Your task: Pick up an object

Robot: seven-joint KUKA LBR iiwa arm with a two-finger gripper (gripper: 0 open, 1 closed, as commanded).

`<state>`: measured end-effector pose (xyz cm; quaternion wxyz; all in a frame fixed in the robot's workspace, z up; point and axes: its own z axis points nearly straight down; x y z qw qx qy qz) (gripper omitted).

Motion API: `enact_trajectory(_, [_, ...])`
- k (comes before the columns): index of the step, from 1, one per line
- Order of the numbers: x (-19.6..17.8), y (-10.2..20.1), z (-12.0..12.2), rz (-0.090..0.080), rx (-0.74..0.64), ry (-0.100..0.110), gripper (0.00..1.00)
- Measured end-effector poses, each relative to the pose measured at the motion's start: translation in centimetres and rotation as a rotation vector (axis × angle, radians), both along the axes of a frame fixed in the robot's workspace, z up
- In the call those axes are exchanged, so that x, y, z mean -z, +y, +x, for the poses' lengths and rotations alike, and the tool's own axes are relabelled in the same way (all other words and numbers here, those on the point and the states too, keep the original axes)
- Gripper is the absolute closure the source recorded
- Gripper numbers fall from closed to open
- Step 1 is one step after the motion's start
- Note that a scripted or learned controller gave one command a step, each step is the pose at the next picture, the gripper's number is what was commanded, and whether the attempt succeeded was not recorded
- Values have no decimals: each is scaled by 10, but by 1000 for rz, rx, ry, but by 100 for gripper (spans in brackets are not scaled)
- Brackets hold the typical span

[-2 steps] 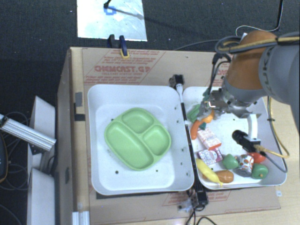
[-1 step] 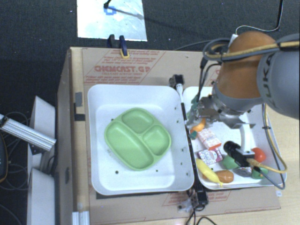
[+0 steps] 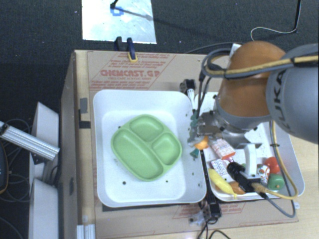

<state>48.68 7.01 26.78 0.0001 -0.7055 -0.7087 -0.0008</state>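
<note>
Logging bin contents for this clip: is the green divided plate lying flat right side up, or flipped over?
Right side up. The green divided plate lies flat in the left bin, its three compartments facing the camera.

arm (image 3: 279, 78): grey, enters from right, bent down over right bin (image 3: 298, 171) | orange band (image 3: 249, 78): above wrist, over that bin's upper left part | gripper (image 3: 198, 131): low at the bin's left wall

"CHEMCAST GP" on brown board (image 3: 130, 73)
</note>
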Motion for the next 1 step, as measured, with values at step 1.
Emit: enact_trajectory(1, [-4,6,0,0,-1,0,100])
